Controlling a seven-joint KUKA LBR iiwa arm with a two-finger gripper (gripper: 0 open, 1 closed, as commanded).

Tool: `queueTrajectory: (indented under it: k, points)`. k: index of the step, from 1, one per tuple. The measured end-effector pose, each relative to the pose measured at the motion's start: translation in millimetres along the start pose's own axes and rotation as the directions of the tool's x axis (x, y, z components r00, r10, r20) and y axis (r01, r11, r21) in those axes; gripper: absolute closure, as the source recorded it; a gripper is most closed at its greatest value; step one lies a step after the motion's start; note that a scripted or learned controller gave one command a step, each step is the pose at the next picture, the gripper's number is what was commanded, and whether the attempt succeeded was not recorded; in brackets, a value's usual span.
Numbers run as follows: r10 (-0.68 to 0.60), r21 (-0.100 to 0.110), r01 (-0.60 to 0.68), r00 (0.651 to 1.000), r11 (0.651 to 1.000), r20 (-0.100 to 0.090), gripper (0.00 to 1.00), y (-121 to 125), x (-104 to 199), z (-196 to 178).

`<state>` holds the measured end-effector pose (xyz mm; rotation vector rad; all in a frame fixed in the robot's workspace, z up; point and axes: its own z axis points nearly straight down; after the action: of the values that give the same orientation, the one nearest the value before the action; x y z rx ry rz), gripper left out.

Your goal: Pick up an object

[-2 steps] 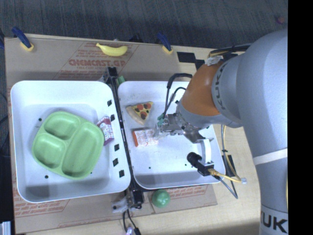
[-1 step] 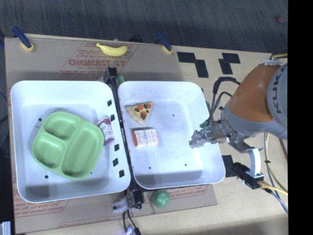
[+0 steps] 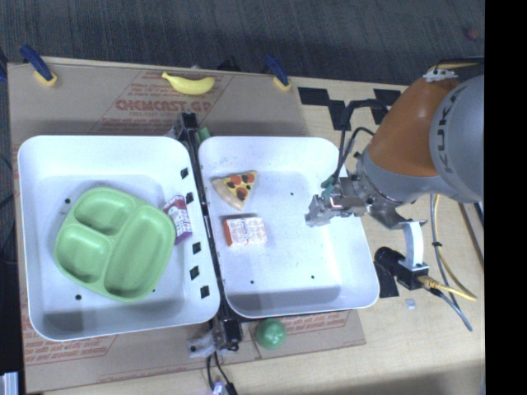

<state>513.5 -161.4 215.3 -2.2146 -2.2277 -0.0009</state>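
The gripper [image 3: 319, 213] hangs over the right bin [image 3: 284, 295], toward its 3 o'clock side, at the end of the grey arm [image 3: 428, 146] that comes in from the right. Whether it is released or clenched cannot be told from this slant, and nothing shows in its grasp.

2 objects lie on the floor of the right bin, both well apart from the gripper. The pizza slice [image 3: 236, 187], a toy wedge with red and dark toppings, lies at about 10 o'clock from the gripper, near the bin's upper left corner. The orange and white packet [image 3: 245, 232] lies flat at about 8 o'clock from the gripper, just below the pizza slice and near the divider between the bins.

The left bin [image 3: 41, 220] holds 1 green divided plate [image 3: 114, 242] with 3 compartments, and 1 small dark red wrapper [image 3: 179, 216] touching the plate's 2 o'clock edge.

Outside the bins, 1 yellow banana [image 3: 188, 81] lies on the cardboard at 12 o'clock, above the seam between the bins, and 1 green ball [image 3: 269, 333] sits at 6 o'clock, just below the right bin's lower rim. 2 blue clamps [image 3: 38, 64] grip the cardboard's top edge, the other [image 3: 276, 70] just right of the banana.
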Motion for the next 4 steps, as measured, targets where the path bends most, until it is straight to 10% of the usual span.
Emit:
queueTrajectory:
  k: [1, 2, 3, 4]
  points:
    - [0.001, 0.003, -0.001, 1.000, 1.000, 0.001, 1.00, -35, -4, -2]
    - [0.001, 0.003, -0.001, 1.000, 1.000, 0.001, 0.00, -35, -4, -2]
    - [-0.001, 0.006, 0.001, 1.000, 1.000, -0.002, 0.00, -38, 35, 121]
    - [0.000, 0.000, 0.000, 1.000, 1.000, 0.000, 0.00, 134, 54, 123]
